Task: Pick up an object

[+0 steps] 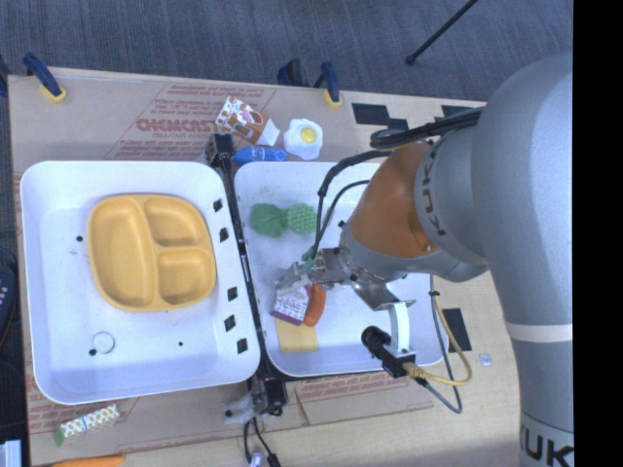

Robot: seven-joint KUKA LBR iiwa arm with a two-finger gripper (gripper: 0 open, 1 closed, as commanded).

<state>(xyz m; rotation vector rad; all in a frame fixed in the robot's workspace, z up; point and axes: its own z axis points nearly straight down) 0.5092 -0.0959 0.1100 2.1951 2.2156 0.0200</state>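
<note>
**Inspector:** Camera view, taken from the right-hand shallow white bin as landmark. What stands over it?

**Assistant:** The grey arm with the orange band reaches in from the right and covers the bin's right half. Its two-finger gripper hangs low over the middle of the bin. The fingertips are hard to pick out against the clutter beneath them, so I cannot tell whether they are apart or together, nor whether anything sits between them.

**Inspector:** Contents of that bin?

**Assistant:** Toward its far wall lies a green knobbly soft toy. Near the middle, directly at the gripper, lies a small printed purple-and-white packet, with an orange carrot-shaped piece touching its right side. Toward the near wall, just below the packet, rests a flat yellow wedge like a cheese slice.

**Inspector:** Outside the bin?

**Assistant:** To its left, touching along the shared edge, sits the second white bin, which holds a yellow plastic divided plate with three compartments. Beyond the landmark bin's far left corner, on the brown cardboard bench top, lie a white and yellow toy fried egg, a small blue object and a crumpled printed wrapper. A black cable fitting with a yellow lead hangs by its near right corner.
</note>
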